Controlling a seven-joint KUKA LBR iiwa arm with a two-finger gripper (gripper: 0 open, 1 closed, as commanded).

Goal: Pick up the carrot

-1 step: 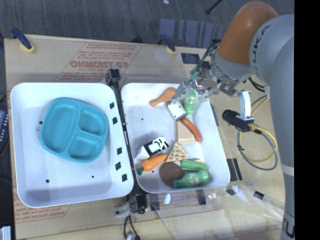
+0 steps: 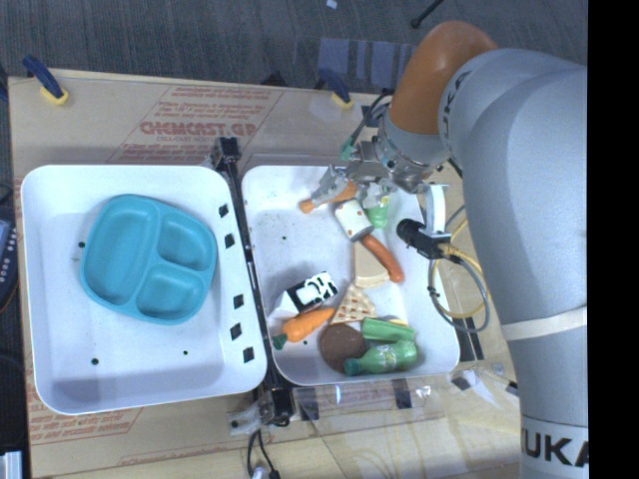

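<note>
Down in the right bin (image 2: 262, 267), the carrot (image 2: 306, 324) lies near the front wall, beside a brown disc (image 2: 341, 343) and green bottle (image 2: 384, 357). Gripper (image 2: 344, 183) hangs well apart from it, at the bin's far end; whether it is spread or pinching anything, I cannot tell.

Two white bins stand side by side, the left bin (image 2: 40, 297) and the right bin (image 2: 275, 257). One blue plate (image 2: 148, 257) with three sections lies in the left one. The right one has two carrots, a long one (image 2: 306, 323) and a small one (image 2: 318, 201), one sausage (image 2: 383, 257), one green bottle (image 2: 384, 345), one brown round thing (image 2: 340, 343) and one black-and-white block (image 2: 312, 290).
</note>
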